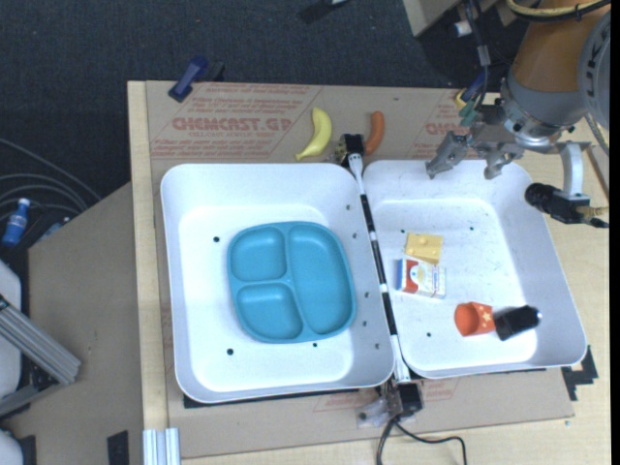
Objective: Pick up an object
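Note:
My gripper [470, 166] hangs over the far edge of the right bin [542, 260], its two fingers spread apart with nothing between them. Below it in that bin lie a small yellow block [423, 247] and a white carton with red and blue print [419, 278], touching each other near the bin's left side. An orange piece [473, 319] joined to a black handle [516, 322] lies near the front right corner. All of these are well apart from the gripper, toward the front.
The left bin [194, 260] holds a blue divided plate [291, 281]. Behind the bins on the board lie a yellow banana [316, 134], an orange carrot-like piece [374, 132] and a blue item [187, 78].

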{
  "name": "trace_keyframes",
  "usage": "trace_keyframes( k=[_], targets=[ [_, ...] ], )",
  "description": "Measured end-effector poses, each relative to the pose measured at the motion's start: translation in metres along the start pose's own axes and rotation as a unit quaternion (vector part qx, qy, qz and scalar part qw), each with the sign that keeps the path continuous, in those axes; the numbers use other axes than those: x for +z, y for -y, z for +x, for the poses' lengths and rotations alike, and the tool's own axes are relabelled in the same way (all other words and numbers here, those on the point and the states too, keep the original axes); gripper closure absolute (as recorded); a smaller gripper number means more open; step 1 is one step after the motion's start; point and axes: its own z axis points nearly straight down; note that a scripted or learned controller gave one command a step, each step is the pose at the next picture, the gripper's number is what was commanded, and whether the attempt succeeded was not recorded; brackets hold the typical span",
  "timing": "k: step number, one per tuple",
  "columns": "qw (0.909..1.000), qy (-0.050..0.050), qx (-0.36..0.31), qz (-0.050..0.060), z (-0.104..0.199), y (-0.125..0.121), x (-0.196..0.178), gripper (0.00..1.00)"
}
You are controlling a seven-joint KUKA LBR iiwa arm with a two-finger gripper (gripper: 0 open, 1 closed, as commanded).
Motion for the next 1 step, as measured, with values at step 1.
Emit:
trace_keyframes(
  k=[1],
  targets=[
    [1.0000,0.000,0.000,0.000,0.0034,0.0124,0.1316,0.00]
  ],
)
